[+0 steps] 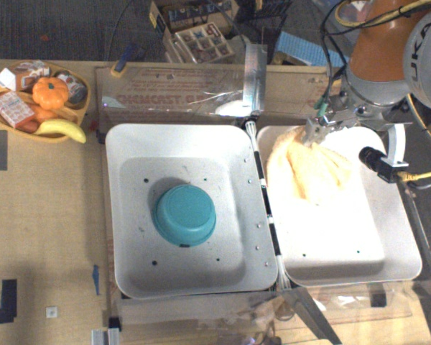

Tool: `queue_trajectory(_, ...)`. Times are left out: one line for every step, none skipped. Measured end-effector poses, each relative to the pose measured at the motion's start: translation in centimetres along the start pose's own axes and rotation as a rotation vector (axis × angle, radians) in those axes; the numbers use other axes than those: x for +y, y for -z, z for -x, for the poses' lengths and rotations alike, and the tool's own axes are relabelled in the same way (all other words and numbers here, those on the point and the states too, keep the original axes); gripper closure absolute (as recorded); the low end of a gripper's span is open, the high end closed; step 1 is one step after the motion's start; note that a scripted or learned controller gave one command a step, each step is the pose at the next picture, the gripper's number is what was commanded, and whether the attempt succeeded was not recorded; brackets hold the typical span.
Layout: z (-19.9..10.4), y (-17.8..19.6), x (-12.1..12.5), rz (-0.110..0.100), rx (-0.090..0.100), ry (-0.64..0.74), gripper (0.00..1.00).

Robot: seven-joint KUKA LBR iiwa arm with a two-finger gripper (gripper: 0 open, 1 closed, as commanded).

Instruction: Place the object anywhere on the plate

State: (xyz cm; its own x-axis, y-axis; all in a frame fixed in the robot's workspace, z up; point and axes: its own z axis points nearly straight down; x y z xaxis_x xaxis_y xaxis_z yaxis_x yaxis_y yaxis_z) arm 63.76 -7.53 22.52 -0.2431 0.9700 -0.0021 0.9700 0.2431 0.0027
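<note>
A basket [36,106] with toy food is standing on the bench at the far left. In the left bin [129,157] a teal plate [185,215] is lying near the middle. In the right bin [359,243] a pale yellow cloth [310,169] is hanging from the gripper [316,131], whose fingers are clenching its top edge.

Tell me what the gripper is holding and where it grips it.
The gripper pinches the pale yellow cloth at its top edge, over the right bin.
</note>
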Motion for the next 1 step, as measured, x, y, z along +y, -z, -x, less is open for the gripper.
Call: queue_trajectory(-4.92, 0.91, -0.54, -0.001, 0.002, 0.401, 1.0)
